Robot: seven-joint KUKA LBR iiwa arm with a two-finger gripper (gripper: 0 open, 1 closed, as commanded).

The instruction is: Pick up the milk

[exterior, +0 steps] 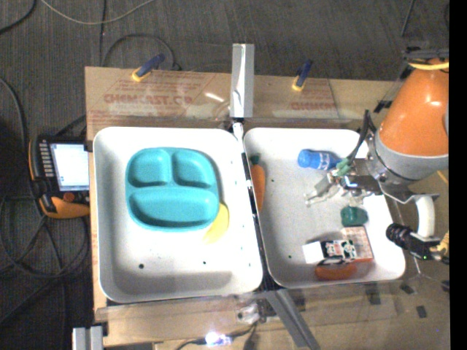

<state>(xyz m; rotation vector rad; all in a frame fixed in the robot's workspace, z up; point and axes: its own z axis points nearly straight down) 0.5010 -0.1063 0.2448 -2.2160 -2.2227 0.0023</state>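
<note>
Milk carton (341, 250) is lying on its side at the front edge of the right bin (281, 268), and that's about the closest thing to the camera, with something orange-red (336, 271) tucked right under it. From where we're hanging, the carton is below the jaws (330, 186) and just a touch toward the arm side, with a gap between.

So we're judging this as the approach step: nothing is being gripped yet. The jaws are hovering over the middle of the right bin, and honestly we can't tell if they're spread or pressed together, since the metal bits are blurring into the white floor.

Next move, as we're reading it, calls for shifting toward the front of the bin, lining up across the carton's narrow side, then dropping down.

Stuff we're watching out for: a small green thing (354, 214) is sitting between the jaws and the carton, pretty much on the path. A blue bottle (316, 159) is lying just above the jaws, and an orange carrot-looking piece (257, 183) is off along the bin's far wall. Over in the left bin (109, 268) a teal divided plate (174, 188) and a yellow bit (217, 224) are sitting well apart from us.
</note>
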